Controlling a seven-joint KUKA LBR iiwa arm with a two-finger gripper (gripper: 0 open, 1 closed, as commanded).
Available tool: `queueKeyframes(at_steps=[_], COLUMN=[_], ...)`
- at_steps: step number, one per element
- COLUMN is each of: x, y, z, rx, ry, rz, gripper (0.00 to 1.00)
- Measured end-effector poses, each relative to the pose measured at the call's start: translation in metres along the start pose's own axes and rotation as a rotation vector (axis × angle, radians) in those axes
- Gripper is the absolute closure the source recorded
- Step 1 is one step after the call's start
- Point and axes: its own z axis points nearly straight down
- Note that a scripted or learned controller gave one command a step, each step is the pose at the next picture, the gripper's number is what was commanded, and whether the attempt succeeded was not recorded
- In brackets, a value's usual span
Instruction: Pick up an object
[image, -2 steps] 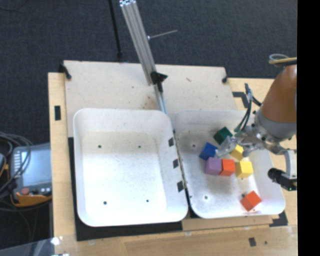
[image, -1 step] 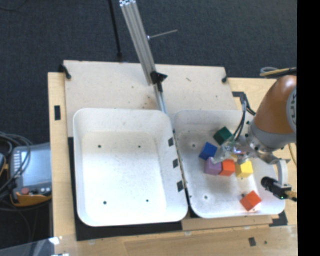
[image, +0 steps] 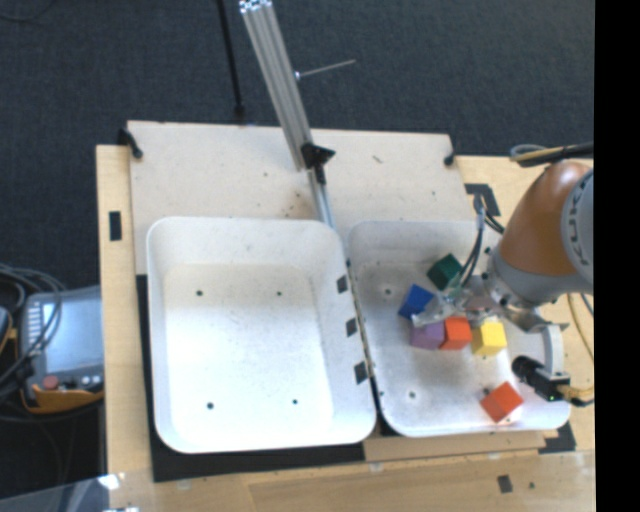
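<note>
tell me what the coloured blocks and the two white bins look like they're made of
The coloured blocks, such as the blue block and the red-orange block, look like painted wood or solid plastic: flat matte faces, crisp edges, no glare. The white bins look like thin moulded plastic, with rounded corners and a raised rim, their surface dull and speckled.

The gripper (image: 452, 300) sits low among the blocks in the right bin (image: 400, 400), its fingers too blurred to read.

A wooden bench (image: 115, 300) bears 2 white bins (image: 250, 235) side by side
</note>
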Motion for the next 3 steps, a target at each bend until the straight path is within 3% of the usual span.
queueKeyframes(at_steps=[1, 2, 3], x=[-0.002, -0.004, -0.006], y=[0.002, 0.006, 0.009], z=[-0.011, -0.054, -0.102], rx=[-0.006, 0.013, 0.013], ry=[0.0, 0.003, 0.003], rz=[0.007, -0.001, -0.002], gripper=[1.0, 1.0, 1.0])
